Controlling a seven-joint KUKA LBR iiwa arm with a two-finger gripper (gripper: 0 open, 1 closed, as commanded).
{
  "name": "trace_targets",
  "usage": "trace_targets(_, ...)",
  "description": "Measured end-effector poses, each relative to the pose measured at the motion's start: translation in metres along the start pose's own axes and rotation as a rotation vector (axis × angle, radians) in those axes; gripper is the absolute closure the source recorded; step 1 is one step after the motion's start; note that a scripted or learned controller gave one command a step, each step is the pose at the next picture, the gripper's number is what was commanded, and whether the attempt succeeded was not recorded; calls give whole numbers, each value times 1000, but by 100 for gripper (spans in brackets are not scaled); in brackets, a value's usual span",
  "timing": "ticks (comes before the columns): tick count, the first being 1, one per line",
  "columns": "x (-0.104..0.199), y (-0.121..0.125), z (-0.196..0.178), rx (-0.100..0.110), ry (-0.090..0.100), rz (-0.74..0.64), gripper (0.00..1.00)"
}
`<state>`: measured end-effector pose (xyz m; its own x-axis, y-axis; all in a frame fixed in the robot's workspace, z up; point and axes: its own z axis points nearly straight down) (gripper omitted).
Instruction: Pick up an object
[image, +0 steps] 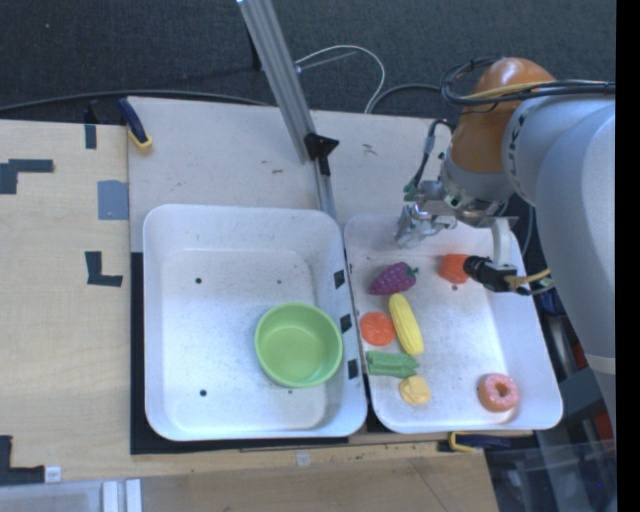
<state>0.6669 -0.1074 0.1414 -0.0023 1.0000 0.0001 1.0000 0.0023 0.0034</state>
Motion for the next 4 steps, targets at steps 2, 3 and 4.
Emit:
trace_targets(2, -2, 8, -74, 2, 0, 0, 100)
trace_targets(3, 47, -5, -86, 4, 2, -3, 100)
trace_targets(4, 93, -26, -95, 6, 2, -4, 100)
